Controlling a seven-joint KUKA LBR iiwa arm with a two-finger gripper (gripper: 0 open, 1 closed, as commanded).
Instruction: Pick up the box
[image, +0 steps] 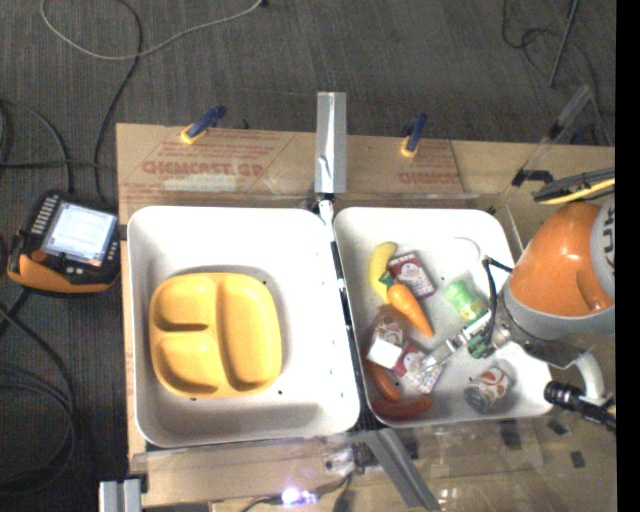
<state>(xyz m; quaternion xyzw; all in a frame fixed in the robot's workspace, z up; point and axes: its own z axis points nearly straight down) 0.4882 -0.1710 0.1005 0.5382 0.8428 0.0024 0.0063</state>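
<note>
A small maroon box (411, 273) lies in the right bin (470, 225), beside a yellow banana (381, 266) and an orange carrot (411, 308). A second maroon box with a white label (388, 344) lies lower in the bin, toward its front left. My gripper (432, 366) reaches in from the right and sits low over the bin's front, its tip right next to that second box. The grey and orange arm (562, 275) covers the bin's right side.
A green can (464, 299) lies right of the carrot. A red sausage-like item (397, 404) sits at the bin's front wall, and a round tin (489, 388) lies at the front right. The left bin (150, 235) holds a yellow divided plate (216, 333).
</note>
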